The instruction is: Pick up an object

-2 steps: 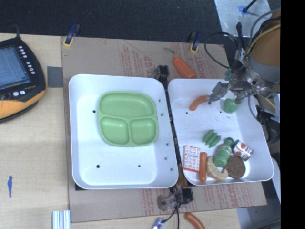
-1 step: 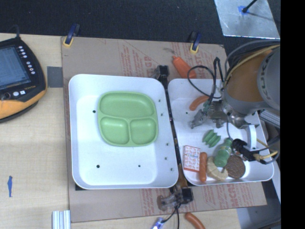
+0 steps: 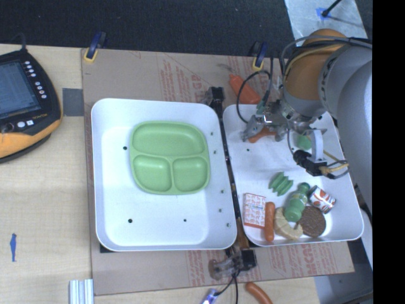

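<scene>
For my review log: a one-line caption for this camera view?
Gripper low in right bin; toy food clustered at its near end; green divided plate in left bin.

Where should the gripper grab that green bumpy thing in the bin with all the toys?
Probably across the narrow width of the green ridged piece, near its middle, coming straight down from above. It lies flat and a bit slanted on the floor of the right bin, with bare white space to its left and above it, so fingers can slip down beside it. The toys crowd its lower right side.
</scene>
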